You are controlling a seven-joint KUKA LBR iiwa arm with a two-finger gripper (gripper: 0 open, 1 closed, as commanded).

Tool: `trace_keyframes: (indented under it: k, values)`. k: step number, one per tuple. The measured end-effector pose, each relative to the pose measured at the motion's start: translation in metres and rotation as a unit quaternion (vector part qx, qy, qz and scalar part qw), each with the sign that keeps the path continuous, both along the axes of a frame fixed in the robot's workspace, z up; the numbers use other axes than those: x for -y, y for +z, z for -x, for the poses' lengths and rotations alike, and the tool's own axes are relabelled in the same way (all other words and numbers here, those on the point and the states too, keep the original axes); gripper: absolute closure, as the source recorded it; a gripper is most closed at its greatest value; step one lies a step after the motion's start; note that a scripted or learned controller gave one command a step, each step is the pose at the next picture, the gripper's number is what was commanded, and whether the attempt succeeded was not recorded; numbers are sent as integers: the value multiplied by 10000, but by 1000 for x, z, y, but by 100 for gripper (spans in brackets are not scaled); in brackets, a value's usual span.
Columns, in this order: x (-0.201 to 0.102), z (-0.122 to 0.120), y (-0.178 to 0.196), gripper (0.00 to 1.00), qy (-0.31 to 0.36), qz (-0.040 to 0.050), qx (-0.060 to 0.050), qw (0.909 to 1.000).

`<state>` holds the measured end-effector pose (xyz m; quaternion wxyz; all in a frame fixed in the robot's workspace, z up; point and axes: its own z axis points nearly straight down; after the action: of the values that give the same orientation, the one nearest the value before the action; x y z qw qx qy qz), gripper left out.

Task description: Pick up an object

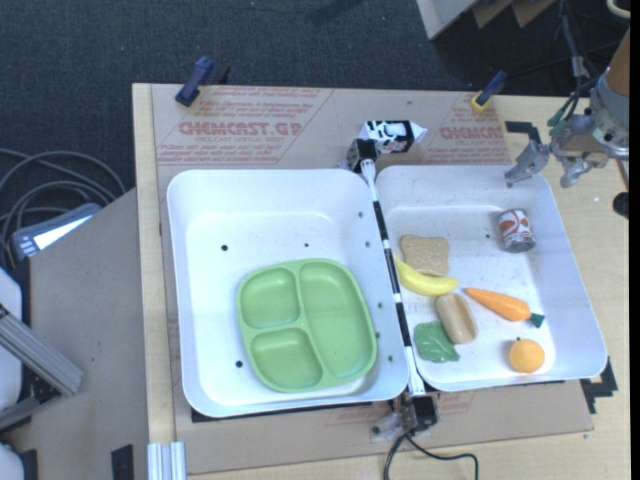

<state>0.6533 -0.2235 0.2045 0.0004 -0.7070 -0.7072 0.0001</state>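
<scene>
Green tray in L bin, tool open, above R bin

Open floor around can

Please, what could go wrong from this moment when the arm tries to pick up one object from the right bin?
1. The banana, bread slice, hot dog bun and green piece lie crowded together, so a grasp may catch two or push one aside.
2. The can lies on its side and could roll.
3. The end effector hovers at the right bin's far rim and might clip it when descending.
</scene>
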Motion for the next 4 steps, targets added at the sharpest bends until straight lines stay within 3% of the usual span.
trace_keyframes:
  k: [1, 2, 3, 4]
  values:
    - [-2, 4, -94, 0, 9, -21, -13, 10000]
    - [-1, 3, -81, 100, 17, 8, 20, 10000]
    - [-1, 3, -82, 0, 16, 3, 7, 10000]
    - [-42, 1, -120, 0, 4, -8, -8, 10000]
